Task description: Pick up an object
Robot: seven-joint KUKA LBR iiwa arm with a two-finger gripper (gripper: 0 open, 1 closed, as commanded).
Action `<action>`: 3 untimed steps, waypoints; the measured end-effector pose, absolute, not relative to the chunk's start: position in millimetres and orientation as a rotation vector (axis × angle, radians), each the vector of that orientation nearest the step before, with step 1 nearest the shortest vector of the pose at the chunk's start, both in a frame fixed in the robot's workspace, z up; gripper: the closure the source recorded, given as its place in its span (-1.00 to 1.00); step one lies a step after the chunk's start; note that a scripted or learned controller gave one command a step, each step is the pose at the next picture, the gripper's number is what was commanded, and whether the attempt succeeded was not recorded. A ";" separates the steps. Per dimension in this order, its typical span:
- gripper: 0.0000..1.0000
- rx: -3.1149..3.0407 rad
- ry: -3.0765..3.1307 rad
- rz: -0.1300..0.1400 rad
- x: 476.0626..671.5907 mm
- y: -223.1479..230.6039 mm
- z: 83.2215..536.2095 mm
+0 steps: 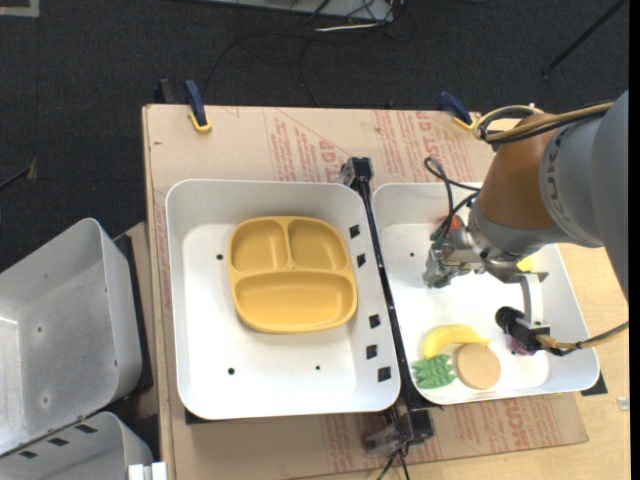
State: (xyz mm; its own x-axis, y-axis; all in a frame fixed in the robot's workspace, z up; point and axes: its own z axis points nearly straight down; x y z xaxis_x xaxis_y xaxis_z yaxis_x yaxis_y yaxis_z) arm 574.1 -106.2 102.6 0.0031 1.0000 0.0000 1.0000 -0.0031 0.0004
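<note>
- The surface [280, 138] carries two shallow white bins side by side: the left bin [190, 298] and the right bin [568, 293].
- The arm [565, 178] reaches in from the right and ends over the right bin.
- The tool [440, 266] sits low over the left-centre floor of the right bin. Whether it is apart or together cannot be told from this view, and nothing is seen clamped in it.
- Three small things lie grouped at the near side of the right bin, apart from the tool:
- a yellow curved piece [445, 338];
- a green piece [432, 371], just near-left of it;
- a tan disc [478, 366], touching the yellow curved piece on its near-right.
- A yellow divided tray [293, 273] lies flat in the middle of the left bin.
</note>
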 end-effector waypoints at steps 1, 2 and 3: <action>1.00 2.220 2.215 0.005 572.1 -113.0 163.4; 1.00 2.214 2.221 0.006 569.6 -108.9 225.6; 1.00 2.220 2.223 -0.001 569.9 -108.5 212.8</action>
State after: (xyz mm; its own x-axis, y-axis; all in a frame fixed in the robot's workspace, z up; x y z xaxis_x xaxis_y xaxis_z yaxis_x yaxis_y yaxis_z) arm 569.9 -108.5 212.8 -0.0014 1.0000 -0.0005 1.0000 0.0014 -0.0008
